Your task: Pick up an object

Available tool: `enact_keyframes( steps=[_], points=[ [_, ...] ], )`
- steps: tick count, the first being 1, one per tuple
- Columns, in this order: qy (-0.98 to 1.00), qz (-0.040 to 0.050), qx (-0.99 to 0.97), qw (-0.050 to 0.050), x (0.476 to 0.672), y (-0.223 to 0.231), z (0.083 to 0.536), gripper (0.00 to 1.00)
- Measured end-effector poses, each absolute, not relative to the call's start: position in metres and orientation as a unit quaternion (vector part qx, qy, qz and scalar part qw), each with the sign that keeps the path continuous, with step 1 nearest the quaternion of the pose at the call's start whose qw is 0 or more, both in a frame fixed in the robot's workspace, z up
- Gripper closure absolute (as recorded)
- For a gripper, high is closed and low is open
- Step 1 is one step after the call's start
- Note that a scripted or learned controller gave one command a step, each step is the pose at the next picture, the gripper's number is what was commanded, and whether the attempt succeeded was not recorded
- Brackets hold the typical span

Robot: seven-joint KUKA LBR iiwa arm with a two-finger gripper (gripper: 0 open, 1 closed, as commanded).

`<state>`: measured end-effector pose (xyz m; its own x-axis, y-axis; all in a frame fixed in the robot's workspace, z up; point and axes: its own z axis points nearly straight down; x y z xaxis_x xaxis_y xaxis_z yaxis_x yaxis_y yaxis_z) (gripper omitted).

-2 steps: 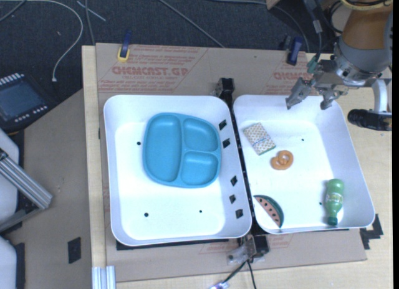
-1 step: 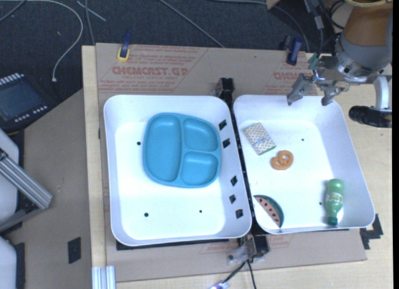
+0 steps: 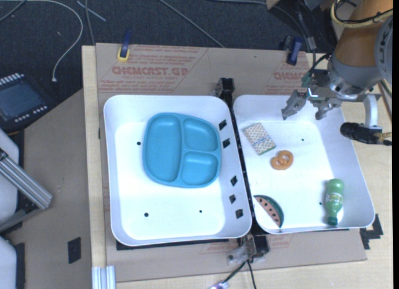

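two-finger gripper (image 3: 307,108) hangs over the far end of the right white bin (image 3: 349,157), jaws spread wide, nothing between them. below it in that bin: a small patterned packet (image 3: 259,138), an orange ring (image 3: 282,160), a green bottle (image 3: 333,202), a watermelon slice (image 3: 270,210). a blue divided plate (image 3: 182,149) sits in the left white bin (image 3: 124,188).

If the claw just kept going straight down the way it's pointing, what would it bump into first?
Most likely just the bare white floor of the right bin, near its back edge. The claw is open and points down with no toy under it. The patterned packet and orange ring lie off to the side. Depth is hard to judge.
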<state>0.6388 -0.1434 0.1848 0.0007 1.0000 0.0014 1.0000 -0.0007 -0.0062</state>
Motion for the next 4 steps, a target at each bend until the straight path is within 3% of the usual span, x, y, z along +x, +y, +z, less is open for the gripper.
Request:
enact_keyframes(
  steps=[2,3,4],
  points=[
    [-0.707,-0.0021,-0.707,-0.001,0.633,-0.138,0.088,0.00],
    [-0.707,-0.0040,-0.707,-0.005,0.635,-0.138,0.102,1.00],
    [-0.707,-0.0019,-0.707,-0.003,0.634,-0.136,0.167,1.00]
  ],
)
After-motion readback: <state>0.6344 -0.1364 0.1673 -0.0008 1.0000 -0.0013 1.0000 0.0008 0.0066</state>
